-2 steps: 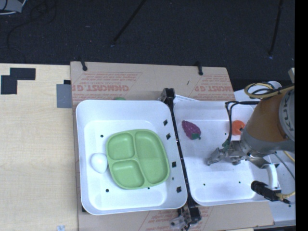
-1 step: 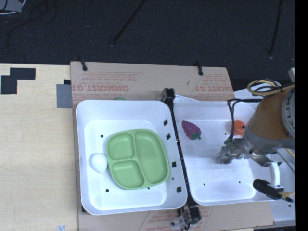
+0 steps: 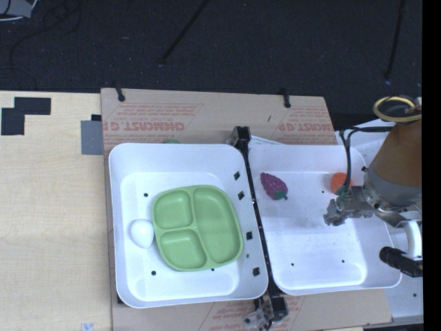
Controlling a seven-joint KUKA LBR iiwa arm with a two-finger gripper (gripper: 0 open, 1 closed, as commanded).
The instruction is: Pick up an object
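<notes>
The small purple berry-shaped toy (image 3: pixel 273 185) lies free near the right bin's (image 3: pixel 310 281) back-left corner; we judge the gripper (image 3: pixel 335 212), its state we cannot tell, poised beside a small orange ball (image 3: pixel 339 182).

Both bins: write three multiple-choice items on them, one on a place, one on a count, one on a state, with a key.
1. Where does the white egg lie?
A. In the left bin, touching the left edge of the green plate
B. In the right bin
C. On the plate

2. How many compartments does the plate have?
A. Two
B. Three
C. Five

3. How does the purple fruit lie?
A. Under the gripper
B. In a plate compartment
C. Loose on the floor of the right bin, apart from the gripper

Key: 1 A, the egg rests against the plate's left edge. 2 B, ridges divide it into three. 3 C, bare bin floor separates fruit and gripper.
</notes>
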